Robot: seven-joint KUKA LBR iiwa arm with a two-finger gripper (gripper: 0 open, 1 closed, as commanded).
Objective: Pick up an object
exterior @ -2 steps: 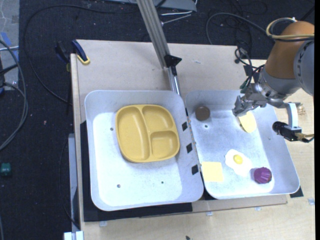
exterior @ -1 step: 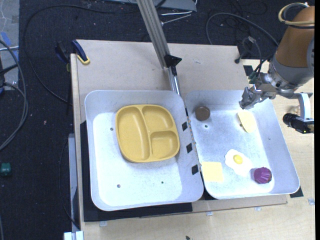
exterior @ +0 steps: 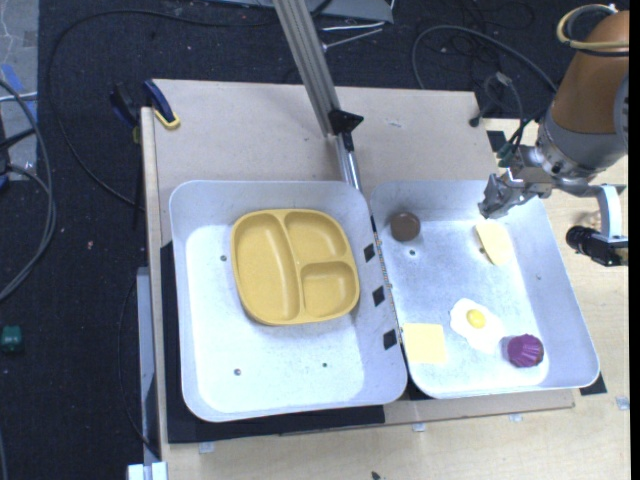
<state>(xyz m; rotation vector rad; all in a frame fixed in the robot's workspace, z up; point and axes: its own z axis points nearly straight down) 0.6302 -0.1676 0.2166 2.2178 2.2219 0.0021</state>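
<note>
We see the right bin [exterior: 560, 298] crowded along its near half: a yellow square [exterior: 424, 343], a fried egg [exterior: 475, 323] and a purple piece [exterior: 523, 350] lie close together. A brown disc [exterior: 404, 227] and a pale yellow slice [exterior: 493, 242] occupy the far half, with open floor between them. The pincer [exterior: 494, 204] hangs over the bin's far rim, just beside the slice. In the left bin [exterior: 200, 298], a yellow divided plate [exterior: 296, 266] fills the middle, leaving bare floor along the near and left sides. A slanted metal pole [exterior: 310, 53] crosses the bench [exterior: 240, 128] behind both bins.
</note>
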